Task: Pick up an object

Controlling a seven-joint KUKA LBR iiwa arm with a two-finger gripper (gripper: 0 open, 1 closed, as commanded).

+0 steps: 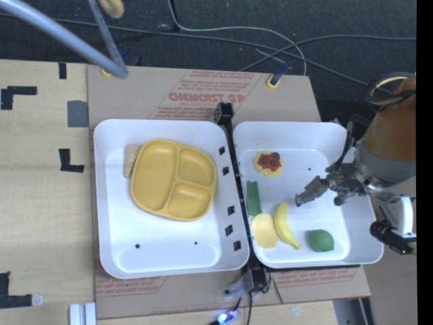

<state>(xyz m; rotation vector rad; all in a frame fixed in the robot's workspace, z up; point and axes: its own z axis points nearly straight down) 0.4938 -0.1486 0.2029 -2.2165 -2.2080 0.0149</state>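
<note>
Both white bins (108, 181) look like smooth moulded plastic with a soft sheen. The yellow divided plate (173, 179) in the left bin is matt plastic, and the tan piece (130, 160) at its left edge has a rough, grainy surface. In the right bin the banana (287, 226), the pale yellow piece (263, 230) and the green lime-like thing (321, 240) look like smooth toy plastic. The bins rest on flat brown cardboard (203, 93), printed in red, over a pale wood-grain bench (40, 202). The gripper (308, 193) is dark and matt.
</note>
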